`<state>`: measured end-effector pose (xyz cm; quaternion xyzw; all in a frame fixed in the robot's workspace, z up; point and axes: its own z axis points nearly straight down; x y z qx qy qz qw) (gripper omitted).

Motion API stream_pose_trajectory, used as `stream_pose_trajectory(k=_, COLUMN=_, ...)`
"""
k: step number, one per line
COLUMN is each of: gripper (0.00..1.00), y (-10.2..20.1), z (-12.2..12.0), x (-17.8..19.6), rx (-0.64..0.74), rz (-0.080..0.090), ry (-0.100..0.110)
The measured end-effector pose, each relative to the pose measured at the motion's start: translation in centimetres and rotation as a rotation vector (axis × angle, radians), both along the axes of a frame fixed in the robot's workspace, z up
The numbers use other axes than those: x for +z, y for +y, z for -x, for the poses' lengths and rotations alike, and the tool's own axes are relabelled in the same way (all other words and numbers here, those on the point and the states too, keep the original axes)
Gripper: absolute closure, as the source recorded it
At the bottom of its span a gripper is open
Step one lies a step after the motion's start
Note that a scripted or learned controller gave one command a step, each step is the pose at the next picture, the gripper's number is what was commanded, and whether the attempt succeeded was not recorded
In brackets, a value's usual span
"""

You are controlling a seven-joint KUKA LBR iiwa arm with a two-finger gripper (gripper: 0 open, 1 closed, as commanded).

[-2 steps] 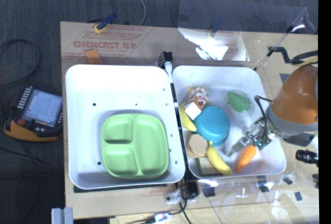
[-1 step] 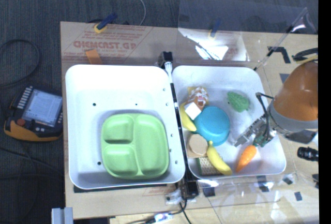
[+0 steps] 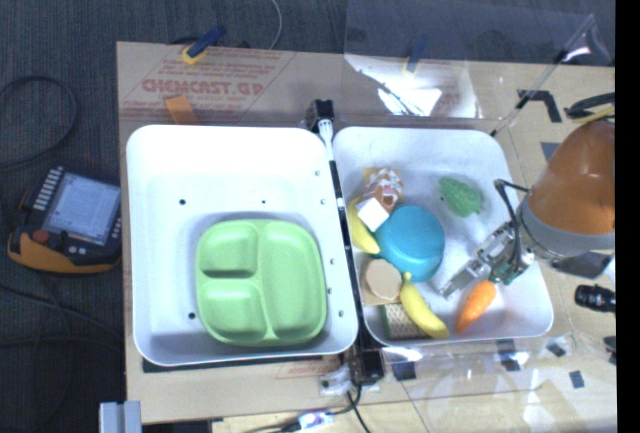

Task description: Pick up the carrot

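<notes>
Look at the right bin: your carrot lies in its near right corner, orange, tilted with its thick end up toward the arm and its tip pointing down toward the bin's front wall. The end effector sits just above and to the left of it, reaching in from the right under the orange band of the arm. Its metal parts end right at the carrot's upper end, but you cannot tell from this slant whether they are spread or pressed together, nor whether they touch the carrot.

Beside the carrot, to its left, you see a banana lying along the front of the bin, touching or nearly touching a round tan piece. A blue bowl sits in the middle of the bin, between the end effector and a cluster of small food items at the bin's left wall, among them a white block. A green leafy piece lies toward the back, well apart from the carrot.

The left bin holds a green divided plate in its near half. On the floor left of the bench rests a handheld pendant with its screen up.
</notes>
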<state>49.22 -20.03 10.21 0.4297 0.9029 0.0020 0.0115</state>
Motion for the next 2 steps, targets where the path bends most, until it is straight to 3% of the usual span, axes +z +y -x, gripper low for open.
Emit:
stream_pose_trajectory(k=1, gripper=0.0, y=0.31, z=0.25, x=-1.06, rx=0.303, rz=0.007, ry=0.007)
stream_pose_trajectory(k=2, gripper=0.0, y=0.57, z=0.16, x=-1.1, rx=-0.113, rz=-0.006, ry=0.004)
